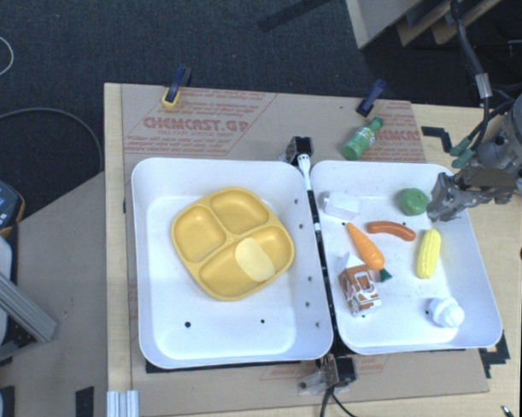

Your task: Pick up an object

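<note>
The right bin (481, 279) holds a green round object (411, 200), a red-orange sausage (390, 229), an orange carrot (365, 246), a yellow corn cob (428, 253), a small brown and white box (360, 289), a white bottle (446, 312) and a white piece (340, 205). My gripper (445, 204) hangs over the bin's upper right part, just right of the green object and above the corn cob. Nothing shows between its fingers.
The left bin (155, 311) carries a yellow divided plate (232, 242) with a pale yellow piece in one compartment. A green bottle (362, 140) lies on the cardboard behind the right bin. Blue clamps (175, 86) sit at the board's far edge.
</note>
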Controlling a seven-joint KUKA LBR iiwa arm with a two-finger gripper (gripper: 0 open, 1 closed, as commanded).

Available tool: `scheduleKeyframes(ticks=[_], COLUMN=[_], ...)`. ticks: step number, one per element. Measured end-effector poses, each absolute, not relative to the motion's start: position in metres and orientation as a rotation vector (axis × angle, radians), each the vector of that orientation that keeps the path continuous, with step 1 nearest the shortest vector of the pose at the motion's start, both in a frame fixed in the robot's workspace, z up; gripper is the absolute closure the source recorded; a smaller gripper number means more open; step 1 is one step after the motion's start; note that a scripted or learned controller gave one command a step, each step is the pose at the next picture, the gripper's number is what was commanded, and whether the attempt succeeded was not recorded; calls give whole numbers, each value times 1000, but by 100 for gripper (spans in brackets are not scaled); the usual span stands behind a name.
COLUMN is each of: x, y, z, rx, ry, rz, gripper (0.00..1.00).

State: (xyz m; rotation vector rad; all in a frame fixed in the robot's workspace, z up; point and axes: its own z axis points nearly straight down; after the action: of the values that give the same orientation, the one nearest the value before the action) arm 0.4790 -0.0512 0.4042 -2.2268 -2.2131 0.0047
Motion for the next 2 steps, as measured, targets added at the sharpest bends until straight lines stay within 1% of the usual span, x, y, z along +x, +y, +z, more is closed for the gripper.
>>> scheduleKeyframes(ticks=[1, 2], x=[479, 479], y=[-77, -141], z=[386, 368], rx=[-2225, -2227], ry=[-2216, -2214], rz=[4, 5], gripper=[100, 100])
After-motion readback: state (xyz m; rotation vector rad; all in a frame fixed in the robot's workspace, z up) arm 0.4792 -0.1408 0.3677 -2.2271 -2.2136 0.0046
